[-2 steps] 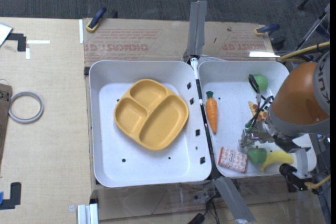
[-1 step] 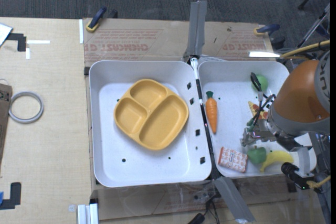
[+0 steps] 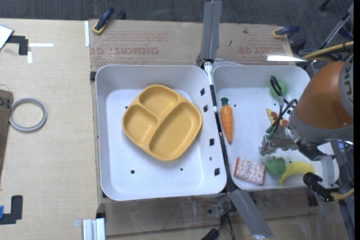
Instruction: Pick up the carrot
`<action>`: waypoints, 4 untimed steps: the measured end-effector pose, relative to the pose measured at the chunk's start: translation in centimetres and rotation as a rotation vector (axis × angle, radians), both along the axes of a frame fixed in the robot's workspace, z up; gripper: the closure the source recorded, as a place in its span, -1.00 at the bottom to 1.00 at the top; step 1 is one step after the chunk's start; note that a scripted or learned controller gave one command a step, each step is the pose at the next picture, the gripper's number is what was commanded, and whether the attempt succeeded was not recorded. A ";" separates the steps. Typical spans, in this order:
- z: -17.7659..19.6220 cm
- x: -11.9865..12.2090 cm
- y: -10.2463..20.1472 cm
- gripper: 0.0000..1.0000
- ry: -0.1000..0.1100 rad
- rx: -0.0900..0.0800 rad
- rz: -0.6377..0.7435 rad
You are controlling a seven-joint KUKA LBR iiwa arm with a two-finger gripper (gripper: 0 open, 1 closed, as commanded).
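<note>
The left white bin (image 3: 107,137) holds a yellow divided plate (image 3: 162,121) near its middle. Just right of that bin, touching along the shared wall, sits the right white bin (image 3: 247,78), partly covered on its far side by the arm (image 3: 329,98), whose orange band hides the bin's right rim. The carrot (image 3: 226,121) lies in the right bin close against the wall it shares with the left bin, lengthwise, green top pointing away from the camera. The gripper (image 3: 274,145) hangs well right of the carrot, over a green item (image 3: 275,166) and a banana (image 3: 296,170); whether its tips are apart or together cannot be told. A red-patterned packet (image 3: 249,171) lies below the carrot.
</note>
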State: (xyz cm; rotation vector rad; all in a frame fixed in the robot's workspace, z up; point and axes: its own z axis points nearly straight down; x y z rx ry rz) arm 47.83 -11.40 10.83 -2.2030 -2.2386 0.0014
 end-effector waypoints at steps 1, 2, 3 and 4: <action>-1.8 1.6 -10.0 1.00 0.000 -0.001 0.080; -1.7 -0.1 -2.3 1.00 0.002 0.001 -0.008; -0.9 -0.1 -2.3 1.00 0.002 0.001 -0.010; 0.0 -0.1 -2.4 1.00 0.002 0.001 -0.011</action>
